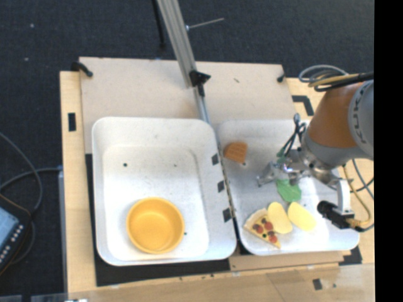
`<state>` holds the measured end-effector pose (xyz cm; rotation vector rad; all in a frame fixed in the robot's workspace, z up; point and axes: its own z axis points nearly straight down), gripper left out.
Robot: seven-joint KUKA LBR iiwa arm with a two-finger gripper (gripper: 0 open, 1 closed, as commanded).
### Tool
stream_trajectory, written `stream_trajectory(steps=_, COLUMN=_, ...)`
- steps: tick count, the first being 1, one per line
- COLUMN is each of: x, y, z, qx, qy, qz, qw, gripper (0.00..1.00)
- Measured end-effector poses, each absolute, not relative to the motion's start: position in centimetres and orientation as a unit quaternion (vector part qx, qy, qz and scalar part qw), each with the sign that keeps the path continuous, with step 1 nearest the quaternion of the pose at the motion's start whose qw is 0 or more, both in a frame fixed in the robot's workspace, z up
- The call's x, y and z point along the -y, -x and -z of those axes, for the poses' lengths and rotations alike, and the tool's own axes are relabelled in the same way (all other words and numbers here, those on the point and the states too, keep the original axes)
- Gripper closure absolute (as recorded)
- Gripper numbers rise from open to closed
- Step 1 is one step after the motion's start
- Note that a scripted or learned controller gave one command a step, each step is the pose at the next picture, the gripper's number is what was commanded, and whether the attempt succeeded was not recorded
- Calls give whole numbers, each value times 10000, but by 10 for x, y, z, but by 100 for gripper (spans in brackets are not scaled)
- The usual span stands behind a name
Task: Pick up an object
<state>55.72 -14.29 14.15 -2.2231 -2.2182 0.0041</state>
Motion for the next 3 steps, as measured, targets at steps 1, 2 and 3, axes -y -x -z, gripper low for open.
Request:
stream_trajectory(steps=1, x=144, y=-559, z=-155, qx=7045, qy=7097, qz=9, qw=-17, gripper=100)
stream_trajectory(steps=2, x=146, y=-558, z=-196, qx=7060, qy=7082, qz=4, qw=-12, gripper=100)
stream_trajectory(steps=3, x=147, y=-559, z=-217, qx=7075, qy=7067, qz=14, qw=-20, gripper=100)
